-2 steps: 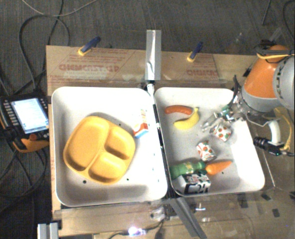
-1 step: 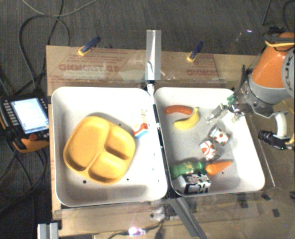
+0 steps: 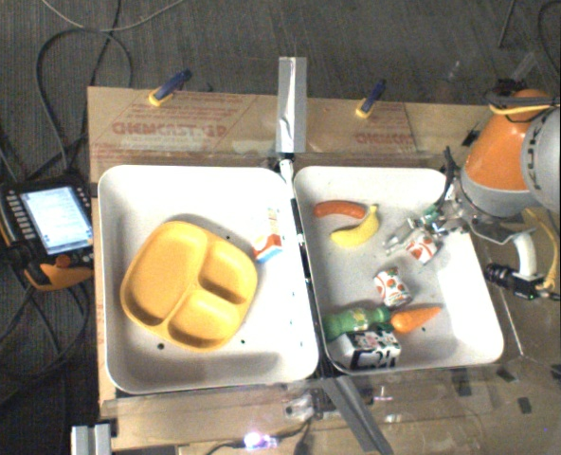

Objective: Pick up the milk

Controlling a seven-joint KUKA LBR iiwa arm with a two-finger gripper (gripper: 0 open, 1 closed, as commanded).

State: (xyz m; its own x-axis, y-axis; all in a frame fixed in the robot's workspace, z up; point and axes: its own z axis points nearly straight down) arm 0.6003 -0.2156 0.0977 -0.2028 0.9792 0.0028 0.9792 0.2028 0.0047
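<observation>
A small white carton with red and blue print [image 3: 269, 241], which looks like the milk, lies in the left bin [image 3: 119, 330] against its right wall, beside the yellow divided plate [image 3: 191, 283]. My gripper [image 3: 415, 233] is low in the right bin [image 3: 479, 339], near its upper right corner and far from that carton. A small white-and-red pack [image 3: 423, 248] lies right under and against the gripper. Whether the gripper grips it I cannot tell.
The right bin also holds a sausage [image 3: 340, 209], a banana [image 3: 356, 227], a second white-and-red pack [image 3: 391, 287], a green bottle [image 3: 354, 321], a carrot [image 3: 416, 318] and a black-and-white box [image 3: 373, 349]. A tablet [image 3: 48, 218] lies left of the bench.
</observation>
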